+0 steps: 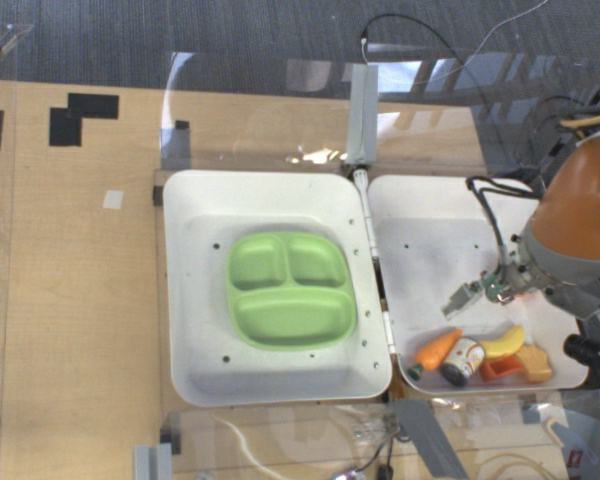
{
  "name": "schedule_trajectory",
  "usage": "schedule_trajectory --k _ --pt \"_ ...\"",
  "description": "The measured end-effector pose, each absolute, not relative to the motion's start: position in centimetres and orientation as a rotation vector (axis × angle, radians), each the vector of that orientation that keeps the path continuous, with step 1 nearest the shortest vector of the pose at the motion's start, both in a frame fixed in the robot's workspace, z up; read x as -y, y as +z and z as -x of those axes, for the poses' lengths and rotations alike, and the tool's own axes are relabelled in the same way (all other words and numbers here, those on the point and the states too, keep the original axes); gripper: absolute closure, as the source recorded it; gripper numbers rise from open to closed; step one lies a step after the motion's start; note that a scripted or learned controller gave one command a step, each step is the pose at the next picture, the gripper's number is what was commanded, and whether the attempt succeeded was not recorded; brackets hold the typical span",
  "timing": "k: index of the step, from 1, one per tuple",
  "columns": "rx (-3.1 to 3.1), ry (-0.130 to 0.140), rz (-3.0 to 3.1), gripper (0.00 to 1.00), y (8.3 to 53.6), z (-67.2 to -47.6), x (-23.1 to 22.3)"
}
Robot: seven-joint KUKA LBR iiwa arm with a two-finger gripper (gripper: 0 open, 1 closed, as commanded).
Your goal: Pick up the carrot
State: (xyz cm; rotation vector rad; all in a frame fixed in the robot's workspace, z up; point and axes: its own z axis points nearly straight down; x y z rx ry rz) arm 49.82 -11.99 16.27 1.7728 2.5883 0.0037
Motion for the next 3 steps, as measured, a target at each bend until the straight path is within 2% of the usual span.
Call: schedule_trajectory --k 1,2,3 --pt "-2.533 0.011 -1.842 0.0 9.0 -49.1 13.4" --pt "-2.513 0.011 -1.858 0.0 9.0 -49.3 10.1" --pt "-2.512 0.018 -1.852 1.0 10.1 -49.6 10.0"
